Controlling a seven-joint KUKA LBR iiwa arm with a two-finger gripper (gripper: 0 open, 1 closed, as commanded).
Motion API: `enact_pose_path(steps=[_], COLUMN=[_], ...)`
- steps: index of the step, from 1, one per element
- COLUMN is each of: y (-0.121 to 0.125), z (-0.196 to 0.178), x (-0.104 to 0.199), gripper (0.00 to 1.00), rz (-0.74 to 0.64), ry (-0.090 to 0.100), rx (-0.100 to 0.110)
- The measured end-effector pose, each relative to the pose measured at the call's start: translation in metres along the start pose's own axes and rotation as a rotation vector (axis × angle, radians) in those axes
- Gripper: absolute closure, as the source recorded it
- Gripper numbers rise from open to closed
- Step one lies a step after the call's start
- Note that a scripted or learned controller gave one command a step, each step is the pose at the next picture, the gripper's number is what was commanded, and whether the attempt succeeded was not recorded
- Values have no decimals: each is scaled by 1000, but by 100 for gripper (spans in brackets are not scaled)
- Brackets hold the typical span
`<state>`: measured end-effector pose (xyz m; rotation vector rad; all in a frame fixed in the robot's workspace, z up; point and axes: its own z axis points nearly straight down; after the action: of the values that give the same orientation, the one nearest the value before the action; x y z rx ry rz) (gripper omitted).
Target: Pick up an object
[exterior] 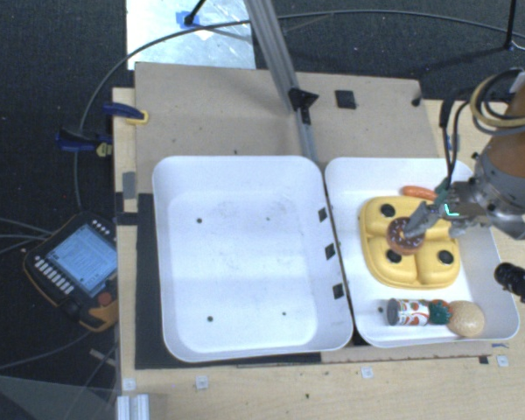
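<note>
Yellow toy tray (413,254), a rounded moulded slab with dark round spots on top, lies in the right bin (350,261), towards its far side. One brown ring-shaped piece (404,235) sits on it, and the tool (417,224) is right over that ring; whether it is open or grips anything cannot be told. Behind the tray lies one orange stick (417,192). Near the front edge lie one small can (409,312) and one beige rounded lump (465,318). Two white bins share the counter (245,112), the left bin (236,252) beside the right

Gripper (417,224) low over yellow tray (409,243), seemingly touching a brown ring (406,234).
</note>
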<state>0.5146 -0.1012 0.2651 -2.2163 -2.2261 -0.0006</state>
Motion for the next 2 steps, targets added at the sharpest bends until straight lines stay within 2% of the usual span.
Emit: enact_pose_path(steps=[1, 2], y=[0, -7], z=[-1, 59], x=[0, -2], gripper=[0, 0], rz=[0, 3], ry=[0, 0], rx=[-2, 3])
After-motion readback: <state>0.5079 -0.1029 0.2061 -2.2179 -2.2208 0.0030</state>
